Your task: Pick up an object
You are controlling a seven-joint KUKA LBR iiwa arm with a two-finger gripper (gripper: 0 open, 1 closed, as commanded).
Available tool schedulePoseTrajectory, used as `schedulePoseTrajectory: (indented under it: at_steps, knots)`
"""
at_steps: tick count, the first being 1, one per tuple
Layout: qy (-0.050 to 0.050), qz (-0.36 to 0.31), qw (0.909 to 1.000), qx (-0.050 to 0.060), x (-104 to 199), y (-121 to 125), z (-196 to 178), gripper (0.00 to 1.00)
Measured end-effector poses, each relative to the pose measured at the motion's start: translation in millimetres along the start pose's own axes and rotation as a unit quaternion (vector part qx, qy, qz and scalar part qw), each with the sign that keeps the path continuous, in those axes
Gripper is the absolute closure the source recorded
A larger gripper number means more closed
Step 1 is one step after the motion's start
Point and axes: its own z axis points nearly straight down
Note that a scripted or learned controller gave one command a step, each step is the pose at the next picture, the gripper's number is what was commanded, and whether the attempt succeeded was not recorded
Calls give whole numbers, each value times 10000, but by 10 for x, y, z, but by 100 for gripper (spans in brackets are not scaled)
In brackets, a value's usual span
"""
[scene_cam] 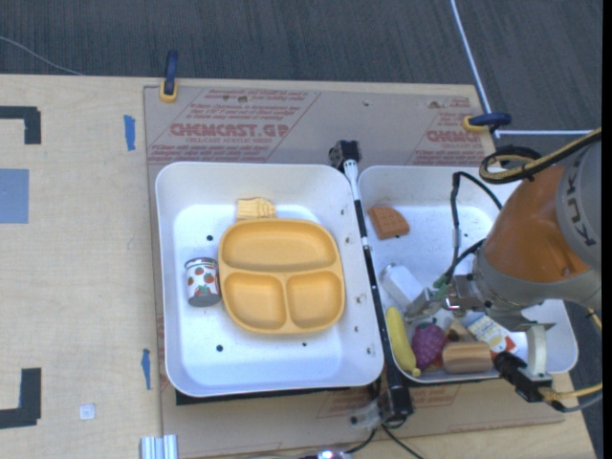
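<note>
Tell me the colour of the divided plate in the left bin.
Yellow-orange; the plate shows clearly in the camera view.

Left bin (182, 256) holds the divided plate (282, 275), a can (202, 282) just left of it. Right bin (430, 185) has a cracker (388, 221) at the back, banana (401, 339) and grapes (429, 343) up front.

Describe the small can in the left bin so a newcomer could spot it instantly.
Start at the left bin, the one holding the yellow divided plate. Just off the plate's left edge stands the can. It is small and cylindrical, with a white label printed with red, unlike the tan piece above the plate.
</note>
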Motion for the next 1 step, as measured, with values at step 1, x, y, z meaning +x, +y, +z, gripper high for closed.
schedulePoseTrajectory:
  at_steps: [1]
  knots:
    - [1, -6, 10000, -14, -11, 7, 1, 0]
